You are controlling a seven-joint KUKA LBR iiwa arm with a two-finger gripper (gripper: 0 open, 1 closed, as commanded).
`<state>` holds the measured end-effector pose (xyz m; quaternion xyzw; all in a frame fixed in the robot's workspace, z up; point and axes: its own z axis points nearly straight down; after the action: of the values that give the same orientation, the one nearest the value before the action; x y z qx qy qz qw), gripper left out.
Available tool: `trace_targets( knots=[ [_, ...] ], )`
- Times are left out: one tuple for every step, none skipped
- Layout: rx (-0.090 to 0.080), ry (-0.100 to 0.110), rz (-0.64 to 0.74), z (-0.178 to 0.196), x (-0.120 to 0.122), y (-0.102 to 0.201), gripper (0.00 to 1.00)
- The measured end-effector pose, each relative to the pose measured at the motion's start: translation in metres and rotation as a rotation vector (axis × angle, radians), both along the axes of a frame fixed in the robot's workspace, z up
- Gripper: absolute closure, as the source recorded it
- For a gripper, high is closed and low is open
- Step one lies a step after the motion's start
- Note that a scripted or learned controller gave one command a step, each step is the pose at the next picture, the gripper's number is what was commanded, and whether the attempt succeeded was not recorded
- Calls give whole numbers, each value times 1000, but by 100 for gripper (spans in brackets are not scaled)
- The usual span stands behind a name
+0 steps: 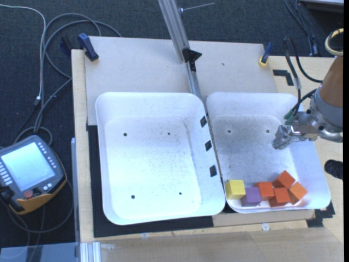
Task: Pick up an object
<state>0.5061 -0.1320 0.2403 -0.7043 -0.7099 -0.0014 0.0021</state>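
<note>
Several small blocks lie in a row along the front of the right bin [245,113]: a yellow block [235,188], a purple block [251,195] and several orange blocks [281,189] bunched at the front right corner. My gripper [280,139] hangs over the right side of that bin, above and behind the orange blocks, pointing left. I see nothing held in it.
The left bin [109,113] sits beside the right one, with black clips [208,145] on the shared edge. A metal pole [174,21] slants in from the top. A teach pendant [27,171] and cables lie on the floor at left.
</note>
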Motion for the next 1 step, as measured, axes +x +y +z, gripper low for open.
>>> trace_targets(
  knots=[
    [-3,-7,1,50,-25,61,100]
  ],
)
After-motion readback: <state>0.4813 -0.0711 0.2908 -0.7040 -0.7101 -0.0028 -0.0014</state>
